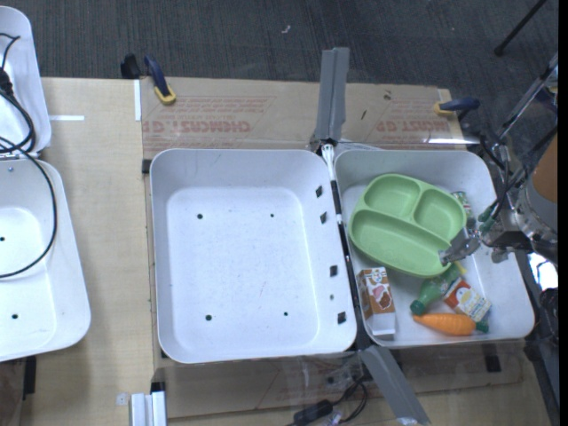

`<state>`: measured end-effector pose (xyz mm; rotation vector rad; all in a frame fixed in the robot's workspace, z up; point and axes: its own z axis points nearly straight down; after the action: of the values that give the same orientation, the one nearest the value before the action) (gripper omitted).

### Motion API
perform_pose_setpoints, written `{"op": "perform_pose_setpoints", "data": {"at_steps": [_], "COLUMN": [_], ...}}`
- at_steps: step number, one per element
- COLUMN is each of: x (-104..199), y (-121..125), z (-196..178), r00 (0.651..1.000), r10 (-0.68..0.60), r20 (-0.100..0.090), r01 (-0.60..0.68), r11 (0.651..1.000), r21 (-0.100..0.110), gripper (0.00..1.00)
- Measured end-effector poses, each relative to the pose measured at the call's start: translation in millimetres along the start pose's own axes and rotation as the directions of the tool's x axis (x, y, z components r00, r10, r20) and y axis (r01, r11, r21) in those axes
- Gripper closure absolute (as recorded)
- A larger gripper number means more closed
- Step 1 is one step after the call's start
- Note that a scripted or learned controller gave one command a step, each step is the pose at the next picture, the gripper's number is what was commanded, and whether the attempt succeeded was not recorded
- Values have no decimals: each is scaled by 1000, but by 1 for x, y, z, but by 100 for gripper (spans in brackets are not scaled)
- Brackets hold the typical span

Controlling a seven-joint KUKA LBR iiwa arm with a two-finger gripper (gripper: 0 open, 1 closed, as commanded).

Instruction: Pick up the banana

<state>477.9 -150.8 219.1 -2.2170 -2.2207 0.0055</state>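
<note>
— Any writing to read?

— Red print on the cardboard sheet (222,114) behind the bins, far to the view's left of the gripper (457,248). It looks upside down and reads something like "CHEMC", though it is too blurred to be sure. The small carton (377,295) has a picture on its face, but I can't read any words.

— And the containers?

— The left bin (155,238) lies well away from the gripper. The right bin (417,152) is the one the gripper hangs over. In it, the carton stands below and left of the gripper. A green divided plate (399,224) lies just left of it, with its rim at the gripper's tip. Just beneath the gripper are a green bottle (435,293), an orange carrot (444,324) and a red-and-white packet (468,300).

— Is the gripper open, and is it holding anything?

— I can't tell either.

— Where is the banana?

— I can't tell.
</note>
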Motion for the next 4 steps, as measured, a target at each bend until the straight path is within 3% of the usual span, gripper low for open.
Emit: {"op": "perform_pose_setpoints", "data": {"at_steps": [1,2,3,4], "x": [13,-20,25,-4], "y": [89,114,148,84], "z": [80,108,117,116], "r00": [998,970,953,879], "r10": [-71,-244,-303,-477], "r20": [0,-15,-3,18], "r01": [71,243,303,478], "r11": [998,969,953,878], "r21": [-1,-37,12,-25], "gripper": [0,0,0,0]}}
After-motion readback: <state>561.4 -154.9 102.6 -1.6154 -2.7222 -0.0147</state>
